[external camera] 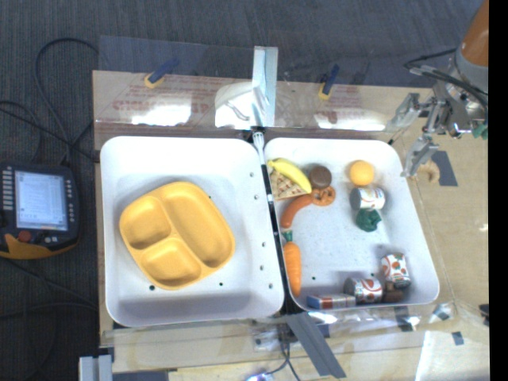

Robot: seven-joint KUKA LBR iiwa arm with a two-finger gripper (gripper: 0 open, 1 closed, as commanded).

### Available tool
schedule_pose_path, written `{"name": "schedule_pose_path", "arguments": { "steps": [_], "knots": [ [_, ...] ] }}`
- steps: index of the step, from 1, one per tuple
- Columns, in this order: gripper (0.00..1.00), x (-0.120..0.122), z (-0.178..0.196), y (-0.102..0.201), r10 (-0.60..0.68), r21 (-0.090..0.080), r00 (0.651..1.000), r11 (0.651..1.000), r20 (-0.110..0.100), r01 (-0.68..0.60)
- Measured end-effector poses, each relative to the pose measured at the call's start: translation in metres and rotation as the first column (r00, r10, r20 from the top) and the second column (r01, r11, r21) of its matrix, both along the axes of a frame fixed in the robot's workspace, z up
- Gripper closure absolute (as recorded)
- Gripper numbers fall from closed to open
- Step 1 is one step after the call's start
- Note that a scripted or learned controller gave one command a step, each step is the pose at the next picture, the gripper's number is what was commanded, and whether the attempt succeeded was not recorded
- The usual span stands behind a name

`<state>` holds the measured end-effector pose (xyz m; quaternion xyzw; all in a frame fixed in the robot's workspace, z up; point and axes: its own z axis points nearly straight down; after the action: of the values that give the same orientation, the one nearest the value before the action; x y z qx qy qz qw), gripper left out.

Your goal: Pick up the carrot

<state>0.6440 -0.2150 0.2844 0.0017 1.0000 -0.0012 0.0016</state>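
Beyond the right bin's (413,213) corner, spread fingers (414,161) grip nothing; carrot (292,265) lies inside.

A dark grey carpet (238,14) covers the floor around the bench. The bench top (452,236) is light brown board, with a clear plastic sheet (182,94) along its far edge held by clips. A handheld control screen (38,205) lies on the carpet with black cables (55,94) looping beside it. The light is even and bright.
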Motion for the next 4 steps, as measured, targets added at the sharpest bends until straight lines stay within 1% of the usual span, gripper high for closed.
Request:
{"name": "schedule_pose_path", "arguments": {
  "steps": [1, 2, 3, 4],
  "knots": [
    [1.00, 0.001, 0.011, 0.000, 0.000, -0.004, 1.000, 1.000, 0.005, 0.000],
    [1.00, -0.086, 0.046, -0.009, -0.081, -0.001, 0.997, 0.997, 0.005, 0.081],
    [1.00, -0.159, 0.036, -0.009, 0.024, 0.000, 1.000, 1.000, 0.000, -0.024],
    [1.00, -0.150, -0.110, -0.006, 0.064, 0.008, 0.998, 0.998, -0.014, -0.064]
  ]
}}
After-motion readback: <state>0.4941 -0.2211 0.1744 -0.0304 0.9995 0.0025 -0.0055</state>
